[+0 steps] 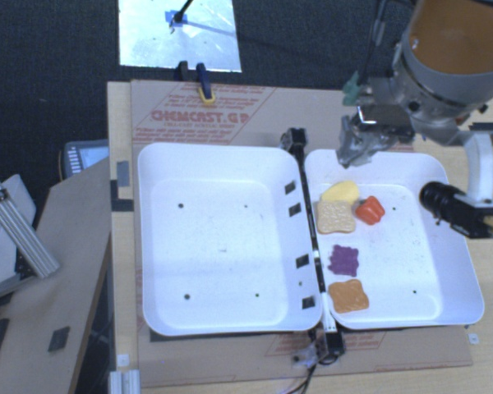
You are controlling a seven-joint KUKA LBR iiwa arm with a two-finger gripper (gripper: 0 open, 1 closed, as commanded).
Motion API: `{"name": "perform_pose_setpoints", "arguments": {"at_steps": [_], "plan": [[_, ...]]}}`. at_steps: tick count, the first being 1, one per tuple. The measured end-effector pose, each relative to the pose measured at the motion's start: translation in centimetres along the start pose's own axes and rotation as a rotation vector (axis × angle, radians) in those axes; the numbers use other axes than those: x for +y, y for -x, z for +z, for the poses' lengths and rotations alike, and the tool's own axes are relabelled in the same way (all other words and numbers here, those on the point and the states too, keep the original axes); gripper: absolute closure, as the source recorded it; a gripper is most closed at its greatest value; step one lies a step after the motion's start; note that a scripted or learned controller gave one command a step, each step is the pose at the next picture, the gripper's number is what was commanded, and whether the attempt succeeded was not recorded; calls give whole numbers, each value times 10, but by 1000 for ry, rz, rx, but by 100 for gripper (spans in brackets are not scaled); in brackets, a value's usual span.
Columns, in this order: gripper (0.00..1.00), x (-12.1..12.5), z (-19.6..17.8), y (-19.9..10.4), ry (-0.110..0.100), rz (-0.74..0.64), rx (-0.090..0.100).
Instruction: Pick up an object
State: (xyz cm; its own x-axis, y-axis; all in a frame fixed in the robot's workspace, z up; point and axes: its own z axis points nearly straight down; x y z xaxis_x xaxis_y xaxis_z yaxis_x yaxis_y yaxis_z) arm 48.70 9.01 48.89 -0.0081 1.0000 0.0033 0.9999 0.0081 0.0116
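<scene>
Right bin [444, 302]: yellow piece [340, 191], tan slice [335, 217], orange-red piece [370, 210], purple piece [343, 260], orange-brown slice [348, 295], all lying loose. Gripper [355, 150] hangs above the bin's far edge near the yellow piece; finger state cannot be told, apparently carrying nothing. Pick not yet made.

bright, even overhead light; the white bins [222, 245] glare slightly, shadows stay soft, a foil sheet [179, 23] shines, and the arm [452, 48] looks mildly blurred.

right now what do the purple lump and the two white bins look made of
Purple lump: likely soft foam or rubber; matte, no glare, bumpy uneven outline. Two white bins: probably thin moulded plastic; smooth, slightly glossy, with rounded corners and raised rims.
</scene>
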Motion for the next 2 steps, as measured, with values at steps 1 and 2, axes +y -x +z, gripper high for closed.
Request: {"name": "perform_pose_setpoints", "arguments": {"at_steps": [1, 2], "plan": [[100, -2, 115, -66, -20, -2, -4], [100, 1, -7, -57, 4, 4, 2]]}}
